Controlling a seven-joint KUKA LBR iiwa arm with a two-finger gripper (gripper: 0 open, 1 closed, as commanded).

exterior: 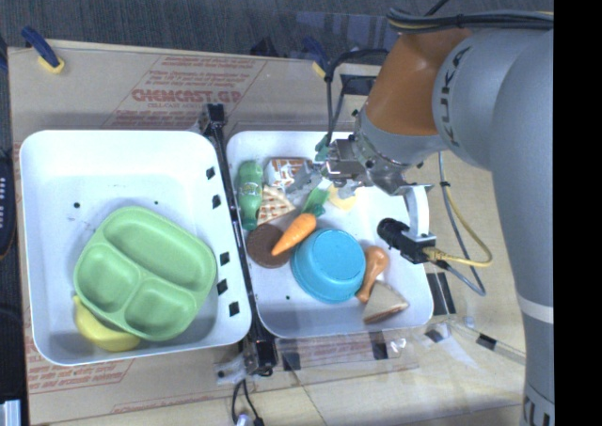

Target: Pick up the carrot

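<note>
Camera view, looking down on the worktop (282, 76), and the biggest thing on show is the grey arm (499, 104) sweeping in from the right, its orange band (414, 76) bright above the wrist. Below it, two white bins side by side: the left bin (56, 189) carries a green divided plate (146, 274), tilted over a yellow thing (99, 330) that peeks out at its lower left edge. The right bin (414, 302) is the crowded one. A blue bowl (329, 266) sits near its middle. And there's the carrot (294, 233), orange, lying at a slant just left of the bowl's upper rim, its lower end resting across a round brown disc (263, 247). A tan wedge (384, 304) and a brown drumstick-shaped piece (373, 269) lie at the bowl's right. A green bottle-like item (249, 191) stands along the bin's left wall, with a waffle-patterned piece (276, 203) beside it. The gripper (324, 180) hangs over the upper part of the right bin, just above the carrot and apart from it. As for the fingers, too cluttered there, I cannot tell whether they are spread or pressed together.
</note>
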